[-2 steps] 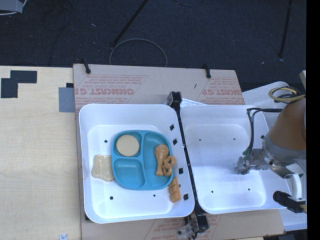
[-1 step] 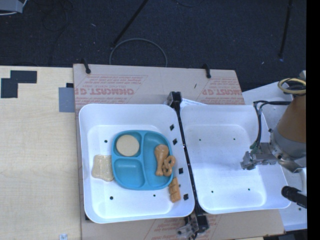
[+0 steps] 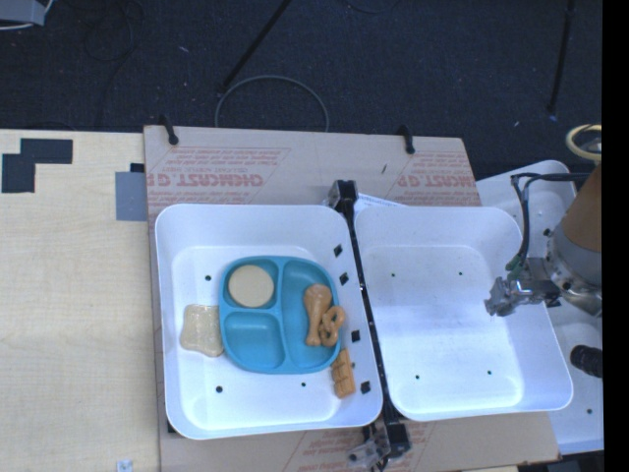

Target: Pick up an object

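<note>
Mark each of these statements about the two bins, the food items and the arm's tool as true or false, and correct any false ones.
1. The blue tray sits in the left bin. True.
2. The round cracker lies in the right bin. False: it lies in a compartment of the blue tray.
3. The tool is above the right side of the right bin. True.
4. The pale bread piece lies on the tray. False: it lies on the bin floor, against the tray's left edge.
5. The tool holds the pretzel. False: the pretzel lies in the tray's right compartment, far from the tool.
</note>
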Robot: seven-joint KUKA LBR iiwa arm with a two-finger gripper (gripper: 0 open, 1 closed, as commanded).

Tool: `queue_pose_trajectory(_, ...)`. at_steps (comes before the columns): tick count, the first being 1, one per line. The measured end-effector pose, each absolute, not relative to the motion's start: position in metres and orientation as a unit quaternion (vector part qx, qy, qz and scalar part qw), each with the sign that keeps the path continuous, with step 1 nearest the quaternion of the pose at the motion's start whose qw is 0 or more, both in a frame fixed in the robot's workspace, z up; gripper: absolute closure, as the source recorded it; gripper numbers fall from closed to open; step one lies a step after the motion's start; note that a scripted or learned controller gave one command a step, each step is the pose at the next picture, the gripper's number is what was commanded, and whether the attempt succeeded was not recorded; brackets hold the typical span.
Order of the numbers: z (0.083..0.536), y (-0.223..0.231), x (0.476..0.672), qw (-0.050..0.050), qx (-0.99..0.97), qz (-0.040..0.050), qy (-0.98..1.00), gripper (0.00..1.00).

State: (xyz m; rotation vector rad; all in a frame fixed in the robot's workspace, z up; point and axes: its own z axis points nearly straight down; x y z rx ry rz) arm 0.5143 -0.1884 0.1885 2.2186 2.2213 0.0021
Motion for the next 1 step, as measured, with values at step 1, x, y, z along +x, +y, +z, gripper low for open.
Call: queue_pose_trajectory(1, 0.2330, -0.1861, 0.5094, 0.001, 0.707, 0.0006, 0.708, 1.00)
